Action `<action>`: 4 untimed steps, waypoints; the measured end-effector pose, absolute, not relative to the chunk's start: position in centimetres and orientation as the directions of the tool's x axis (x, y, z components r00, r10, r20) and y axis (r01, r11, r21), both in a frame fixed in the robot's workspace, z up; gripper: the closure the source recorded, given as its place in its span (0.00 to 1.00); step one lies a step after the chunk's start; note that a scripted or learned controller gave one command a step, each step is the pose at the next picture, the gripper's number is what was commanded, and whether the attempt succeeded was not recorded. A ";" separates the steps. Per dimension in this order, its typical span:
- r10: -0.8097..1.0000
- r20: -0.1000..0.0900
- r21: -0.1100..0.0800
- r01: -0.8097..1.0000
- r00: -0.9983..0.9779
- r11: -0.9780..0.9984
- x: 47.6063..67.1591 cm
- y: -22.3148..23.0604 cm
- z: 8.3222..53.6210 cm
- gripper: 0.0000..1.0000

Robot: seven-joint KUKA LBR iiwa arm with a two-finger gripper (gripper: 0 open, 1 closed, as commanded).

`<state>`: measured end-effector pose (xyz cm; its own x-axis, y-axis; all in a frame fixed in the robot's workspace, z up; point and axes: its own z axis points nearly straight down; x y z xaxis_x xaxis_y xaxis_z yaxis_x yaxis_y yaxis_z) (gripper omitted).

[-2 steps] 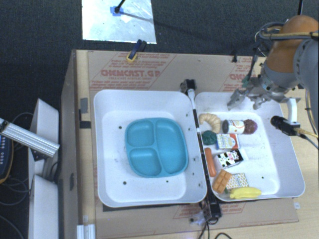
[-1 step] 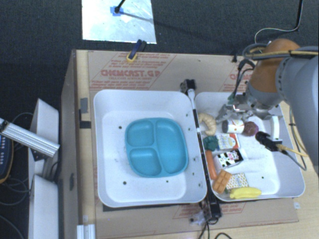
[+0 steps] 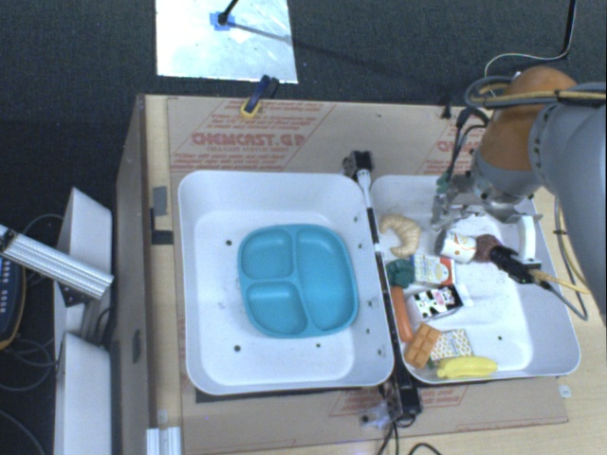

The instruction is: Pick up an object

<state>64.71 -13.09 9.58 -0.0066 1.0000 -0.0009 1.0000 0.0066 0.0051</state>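
Note:
My gripper hangs over the back part of the right bin, pointing down. Just below it lies a small white object with an orange mark, with a brown piece beside it. A pale croissant lies left of the gripper, near the bin's left wall. Further forward are a green item, a small printed carton, a black-and-white patterned item, an orange carrot, a waffle-like piece, a patterned block and a yellow banana.
The left bin holds a blue divided plate at its middle. A ridge separates the two bins. The grey arm crosses the right bin's back right corner. White floor shows at the right bin's right side.

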 end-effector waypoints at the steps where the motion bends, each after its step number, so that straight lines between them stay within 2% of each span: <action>1: 1.000 -0.001 0.005 1.000 -0.007 0.007 64.7 -13.1 9.6 0.00; 2: 1.000 -0.001 0.002 1.000 -0.001 0.001 62.2 -17.3 8.5 0.00; 3: 1.000 -0.002 0.005 1.000 -0.003 0.003 62.3 -17.2 9.6 1.00; 4: 1.000 -0.001 0.005 1.000 -0.003 0.003 62.3 -17.2 9.6 0.00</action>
<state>62.32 -17.24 9.58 -0.0032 1.0000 -0.0015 1.0000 0.0032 0.0050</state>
